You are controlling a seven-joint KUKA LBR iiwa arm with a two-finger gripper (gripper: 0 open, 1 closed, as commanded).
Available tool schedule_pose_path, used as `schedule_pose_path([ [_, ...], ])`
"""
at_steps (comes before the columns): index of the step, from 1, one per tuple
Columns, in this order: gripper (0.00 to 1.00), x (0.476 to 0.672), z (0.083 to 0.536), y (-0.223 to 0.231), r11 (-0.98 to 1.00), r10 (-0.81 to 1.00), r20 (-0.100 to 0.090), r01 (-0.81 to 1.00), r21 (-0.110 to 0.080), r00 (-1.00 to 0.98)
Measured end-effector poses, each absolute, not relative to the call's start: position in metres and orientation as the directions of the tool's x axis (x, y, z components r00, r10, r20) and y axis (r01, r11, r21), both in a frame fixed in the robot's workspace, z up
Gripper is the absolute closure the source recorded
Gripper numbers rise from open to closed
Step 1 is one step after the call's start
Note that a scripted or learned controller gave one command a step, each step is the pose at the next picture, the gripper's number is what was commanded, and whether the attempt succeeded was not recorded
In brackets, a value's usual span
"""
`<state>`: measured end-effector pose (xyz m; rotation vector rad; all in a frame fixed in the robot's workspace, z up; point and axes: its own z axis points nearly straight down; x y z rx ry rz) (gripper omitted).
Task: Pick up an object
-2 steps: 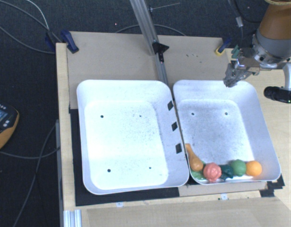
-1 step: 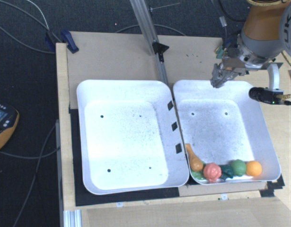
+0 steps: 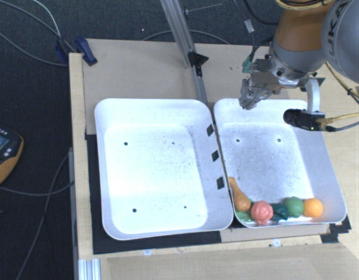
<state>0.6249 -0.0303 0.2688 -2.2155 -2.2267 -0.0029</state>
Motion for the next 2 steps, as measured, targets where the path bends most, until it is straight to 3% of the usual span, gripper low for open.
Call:
schedule_pose_path([
  [2, 1.00, 0.615, 0.235, 0.073, 0.004, 1.000, 0.001, 1.000, -0.001, -0.004],
])
